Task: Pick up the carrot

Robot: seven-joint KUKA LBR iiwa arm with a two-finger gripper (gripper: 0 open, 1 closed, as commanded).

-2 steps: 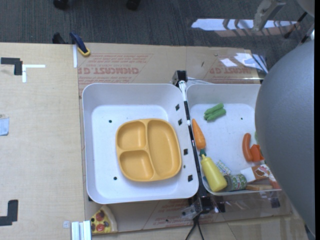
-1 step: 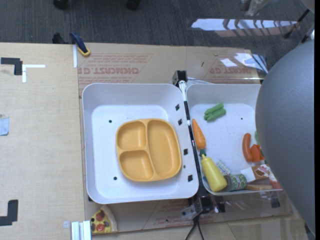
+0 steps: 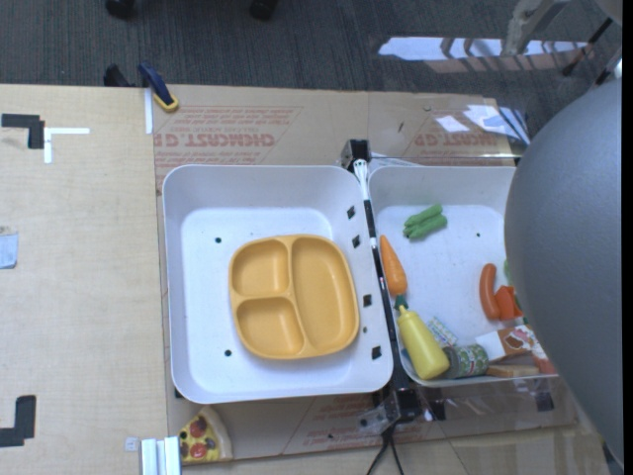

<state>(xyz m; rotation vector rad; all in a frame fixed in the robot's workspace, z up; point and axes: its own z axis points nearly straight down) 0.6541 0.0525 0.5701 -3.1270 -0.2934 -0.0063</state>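
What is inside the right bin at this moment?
The right bin holds a carrot by its left wall, green beans, a yellow bottle, a red sausage and some small packets. The grey arm covers the bin's right side.

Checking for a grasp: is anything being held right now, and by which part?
Cannot be told. The carrot lies in the right bin against its left wall, with nothing gripping it.
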